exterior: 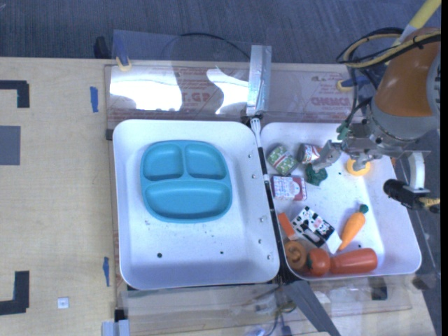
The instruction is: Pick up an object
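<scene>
My gripper (pixel 343 158) hangs over the upper part of the right bin (pixel 406 219), its jaws open with nothing between them. Its left finger (pixel 326 154) is just above a dark green object (pixel 317 176) and next to a small silver can (pixel 306 152). Its right finger (pixel 361 161) is over a yellow ring (pixel 358 169). Further objects lie in the bin: a green packet (pixel 281 159), a pink-and-white packet (pixel 288 187), a black-and-white block (pixel 312 225), a carrot (pixel 352 226), a red sausage (pixel 355 260), a tomato (pixel 319 262) and a brown piece (pixel 296 252).
The left bin (pixel 133 250) holds a blue divided plate (pixel 186 180). A ridge (pixel 264 187) separates the two bins. A clear wall (pixel 182 89) and a metal post (pixel 258 79) stand behind the bins. Yellow and black cables (pixel 378 44) run along the arm.
</scene>
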Robot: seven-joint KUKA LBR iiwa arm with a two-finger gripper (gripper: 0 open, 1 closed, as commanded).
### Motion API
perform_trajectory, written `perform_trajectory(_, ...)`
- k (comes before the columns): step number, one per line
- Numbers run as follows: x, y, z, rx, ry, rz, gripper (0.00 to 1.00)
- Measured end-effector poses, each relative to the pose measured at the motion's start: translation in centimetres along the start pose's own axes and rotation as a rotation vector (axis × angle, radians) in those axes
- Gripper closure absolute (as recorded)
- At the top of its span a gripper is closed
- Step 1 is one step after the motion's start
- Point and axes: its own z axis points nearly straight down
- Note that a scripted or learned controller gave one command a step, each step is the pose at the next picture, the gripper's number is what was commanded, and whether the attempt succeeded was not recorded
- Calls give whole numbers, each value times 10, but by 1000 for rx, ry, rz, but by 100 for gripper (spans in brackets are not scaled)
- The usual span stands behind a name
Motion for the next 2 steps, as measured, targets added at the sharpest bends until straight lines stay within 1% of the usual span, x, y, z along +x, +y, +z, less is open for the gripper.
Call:
perform_trajectory(1, 3, 33, 92, -12, -3, -23, 0)
perform_trajectory(2, 3, 33, 85, -11, -2, -23, 100)
